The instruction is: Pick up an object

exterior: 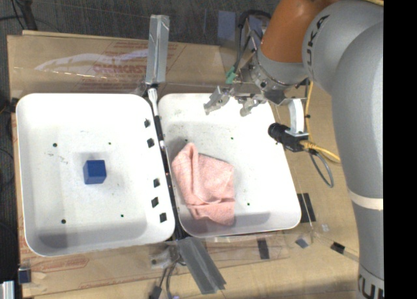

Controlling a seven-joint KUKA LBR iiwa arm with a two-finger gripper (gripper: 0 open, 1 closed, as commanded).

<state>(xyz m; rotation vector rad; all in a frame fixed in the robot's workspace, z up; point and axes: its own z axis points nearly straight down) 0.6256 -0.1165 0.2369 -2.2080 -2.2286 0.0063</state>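
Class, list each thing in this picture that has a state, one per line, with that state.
end effector: open, holding nothing, above the right bin's far edge
pink cloth: crumpled, lying in the right bin
blue cube: resting flat in the left bin

The pink cloth (203, 184) looks soft and wrinkly. The blue cube (95, 171) looks smooth. Both white bins (39, 161) look like smooth plastic.

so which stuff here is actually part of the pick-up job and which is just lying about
Part of the job:
- small blue cube in the left white bin
- crumpled pink cloth in the right white bin
- two-finger gripper, open, above the right bin's far edge

Lying about:
- flattened brown cardboard under the bins
- grey metal bar behind them
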